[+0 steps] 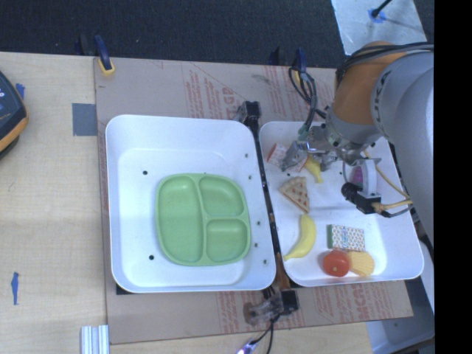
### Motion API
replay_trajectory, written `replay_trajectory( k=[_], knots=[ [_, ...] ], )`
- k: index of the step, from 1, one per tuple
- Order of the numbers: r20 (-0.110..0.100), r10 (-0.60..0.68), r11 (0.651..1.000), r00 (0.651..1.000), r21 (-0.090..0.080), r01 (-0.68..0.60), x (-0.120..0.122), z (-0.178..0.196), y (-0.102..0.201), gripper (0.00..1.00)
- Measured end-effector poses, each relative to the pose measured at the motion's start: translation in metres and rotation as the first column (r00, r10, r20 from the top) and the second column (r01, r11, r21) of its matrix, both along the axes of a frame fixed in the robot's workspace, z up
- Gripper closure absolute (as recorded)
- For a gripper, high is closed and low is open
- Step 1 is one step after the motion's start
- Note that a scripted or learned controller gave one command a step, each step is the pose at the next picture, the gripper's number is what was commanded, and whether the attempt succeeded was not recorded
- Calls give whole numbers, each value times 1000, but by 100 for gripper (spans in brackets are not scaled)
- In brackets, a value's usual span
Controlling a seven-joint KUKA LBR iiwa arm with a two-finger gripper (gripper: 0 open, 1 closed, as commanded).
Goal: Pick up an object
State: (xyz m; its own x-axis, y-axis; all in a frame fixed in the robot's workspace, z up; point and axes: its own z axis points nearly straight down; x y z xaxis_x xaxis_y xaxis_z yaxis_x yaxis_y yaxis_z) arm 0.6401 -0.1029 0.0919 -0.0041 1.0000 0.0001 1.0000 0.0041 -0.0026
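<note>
Yellow curved banana [302, 237] lies in right bin [402, 268]; tool [304, 155] finger state unclear.

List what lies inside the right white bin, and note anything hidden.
The right bin holds a banana, a sandwich wedge, a tomato, a patterned block and a yellow piece. The arm covers the bin's upper part, hiding whatever lies beneath.

Arm [409, 87]: grey rounded casing, orange band [361, 87] above wrist. Pincer [310, 153]: metallic grey. Black and yellow cables [383, 205] trail beside the wrist.
</note>
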Motion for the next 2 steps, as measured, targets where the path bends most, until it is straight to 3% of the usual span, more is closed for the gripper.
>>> replay_trajectory(
  k=[1,2],
  knots=[
    [-12,1,1000,1000,0,-1,14,-1,2,0],
    [4,-2,1000,1000,-2,2,17,117,-69,0]
  ],
)
